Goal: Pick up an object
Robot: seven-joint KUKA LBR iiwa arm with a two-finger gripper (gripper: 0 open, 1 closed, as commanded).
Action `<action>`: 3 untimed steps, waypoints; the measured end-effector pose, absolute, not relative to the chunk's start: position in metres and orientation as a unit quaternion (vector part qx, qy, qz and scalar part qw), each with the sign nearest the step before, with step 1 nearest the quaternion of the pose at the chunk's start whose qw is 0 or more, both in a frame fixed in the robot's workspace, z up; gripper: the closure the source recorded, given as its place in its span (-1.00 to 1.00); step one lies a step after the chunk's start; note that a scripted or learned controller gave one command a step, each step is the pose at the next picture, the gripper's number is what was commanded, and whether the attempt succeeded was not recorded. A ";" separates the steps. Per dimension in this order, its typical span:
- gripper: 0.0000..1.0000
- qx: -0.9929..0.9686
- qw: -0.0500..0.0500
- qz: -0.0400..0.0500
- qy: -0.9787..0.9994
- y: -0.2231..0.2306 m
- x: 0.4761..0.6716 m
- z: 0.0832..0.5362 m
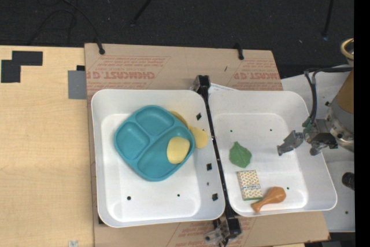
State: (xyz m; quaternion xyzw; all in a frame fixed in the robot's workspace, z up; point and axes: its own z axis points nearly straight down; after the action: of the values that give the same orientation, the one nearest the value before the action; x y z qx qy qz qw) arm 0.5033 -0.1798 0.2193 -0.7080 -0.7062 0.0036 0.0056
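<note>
The gripper (300, 144) hovers over the right bin's (272, 102) right edge; whether it is open or closed I cannot tell. In that bin lie a green lump (240, 155), a small box (249, 184) and an orange drumstick (269, 198). The left bin (144, 211) holds a teal plate (144, 144) with a yellow lump (178, 150).

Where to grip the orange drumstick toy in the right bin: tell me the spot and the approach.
Probably best to take the orange drumstick toy at its thin handle end, which points toward the bin's near-left, coming straight down from above. It lies flat on the right bin floor, its fat end up-right. The small printed card lies close on its left, so set the jaws across the narrow neck, clear of that card.
</note>
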 end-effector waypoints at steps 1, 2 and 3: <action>-1.00 -0.707 0.001 0.001 -0.707 -0.180 0.506 0.225; -1.00 -0.707 0.005 0.002 -0.707 -0.174 0.500 0.163; -1.00 -0.707 0.004 0.002 -0.707 -0.169 0.503 0.117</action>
State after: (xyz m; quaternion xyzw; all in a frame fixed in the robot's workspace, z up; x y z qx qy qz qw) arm 0.5029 -0.1687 0.1173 -0.7071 -0.7071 0.0016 0.0039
